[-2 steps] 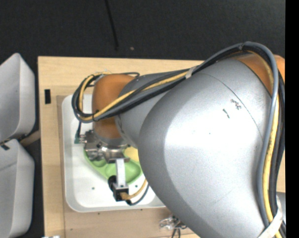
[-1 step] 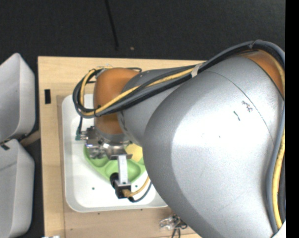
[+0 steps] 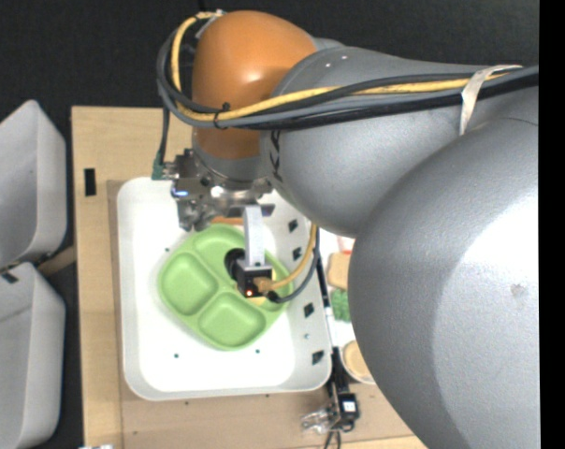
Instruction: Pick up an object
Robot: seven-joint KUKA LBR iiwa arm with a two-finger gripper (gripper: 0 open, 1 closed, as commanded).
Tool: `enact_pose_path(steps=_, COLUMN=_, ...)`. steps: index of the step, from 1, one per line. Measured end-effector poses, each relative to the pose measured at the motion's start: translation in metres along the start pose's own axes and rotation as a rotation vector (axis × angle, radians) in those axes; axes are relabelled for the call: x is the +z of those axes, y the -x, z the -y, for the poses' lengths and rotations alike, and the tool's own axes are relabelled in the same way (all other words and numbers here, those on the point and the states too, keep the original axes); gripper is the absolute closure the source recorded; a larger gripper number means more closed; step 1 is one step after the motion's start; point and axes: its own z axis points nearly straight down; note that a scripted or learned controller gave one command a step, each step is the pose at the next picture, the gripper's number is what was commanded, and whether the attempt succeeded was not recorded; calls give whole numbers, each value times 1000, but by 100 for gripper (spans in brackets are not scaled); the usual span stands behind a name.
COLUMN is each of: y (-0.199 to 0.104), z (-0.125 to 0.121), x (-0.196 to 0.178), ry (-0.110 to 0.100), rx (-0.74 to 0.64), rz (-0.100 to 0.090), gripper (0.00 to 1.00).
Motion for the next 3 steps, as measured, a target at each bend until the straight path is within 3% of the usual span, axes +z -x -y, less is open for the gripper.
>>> enact_pose_path(steps=1, y=2, z=53, x=-74, ry=-11, rx=-2, rz=2, gripper=100)
enact_pose_path(steps=2, y=-2, z=86, x=-132, ry=-11, rx=-3, rz=2, gripper=100)
enact_pose_path(steps=3, y=42, z=90, x=45, ry=-32, rx=7, rz=12, gripper=100)
